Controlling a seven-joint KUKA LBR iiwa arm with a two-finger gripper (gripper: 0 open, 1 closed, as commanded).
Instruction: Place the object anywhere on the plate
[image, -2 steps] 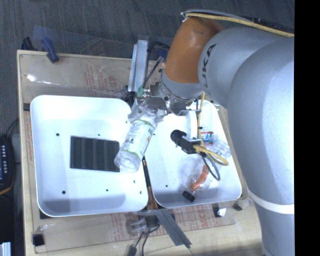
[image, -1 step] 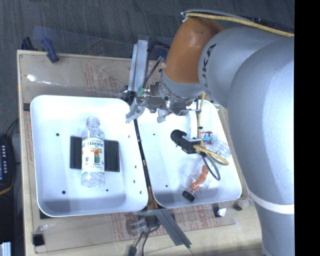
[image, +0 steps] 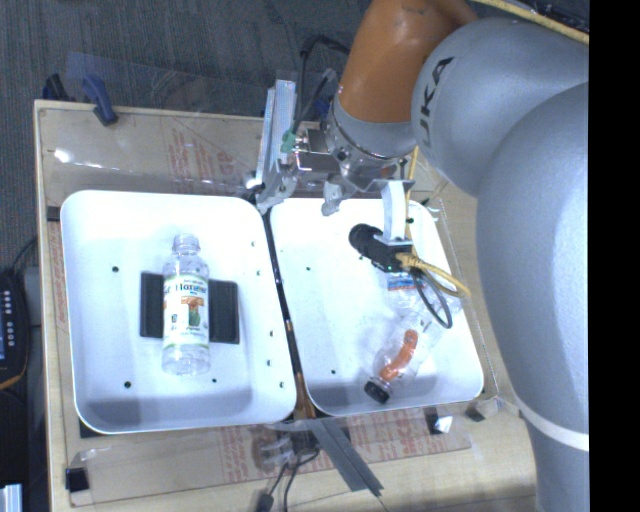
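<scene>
Your gripper (image: 335, 200) stands over the far edge of the right bin (image: 320, 330), close to the ridge where the two bins meet. From this view you cannot tell whether it is open or closed. Nothing can be seen held in it.

The clear water bottle (image: 187, 305) lies in the left bin (image: 72, 300), across the ridge from the gripper. It sits well apart from it, toward the view's left and nearer the camera. It lies on its side with the cap end pointing toward the far wall. Its label shows orange and green print.

The bottle rests on the black plate (image: 150, 305). The plate lies flat on the floor of the left bin and shows as a dark strip on each side of the bottle. Both ends of the bottle reach past the plate's edges.

On the gripper's own side of the ridge, a clear crumpled plastic item (image: 400, 355) lies near the front wall of the right bin. It is well apart from the gripper. It has an orange piece inside it and a black end.

A blue clamp (image: 100, 100) sits at the far left corner of the bench, far from the gripper.
</scene>
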